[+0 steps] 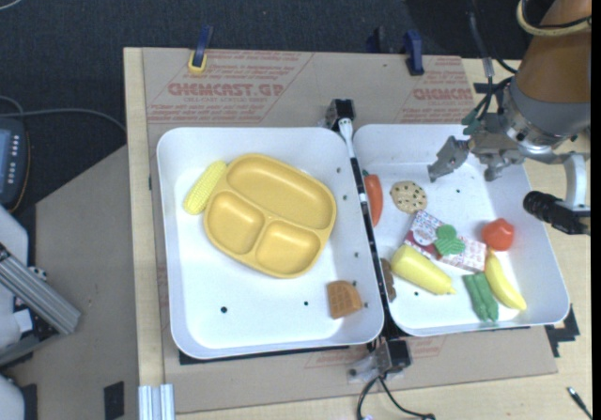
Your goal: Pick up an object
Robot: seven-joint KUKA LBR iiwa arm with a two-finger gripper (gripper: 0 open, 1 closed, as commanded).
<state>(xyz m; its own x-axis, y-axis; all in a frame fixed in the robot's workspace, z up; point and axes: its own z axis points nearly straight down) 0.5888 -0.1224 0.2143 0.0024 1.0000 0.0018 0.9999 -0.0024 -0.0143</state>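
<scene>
Pincer (467, 157) over right bin's (554, 301) far end, finger state impossible to tell, nothing visibly grasped. Cookie (408, 195) nearest, just down-left; tomato (499, 234), banana (504, 281), yellow pepper (422, 271) nearer the camera. Left bin (178, 221) carrying yellow divided tray (269, 214), corn (204, 186), cracker (344, 298).

Red "CHEMCAST GP" print on the brown board (235, 89) behind the bins, repeated fainter at right
</scene>
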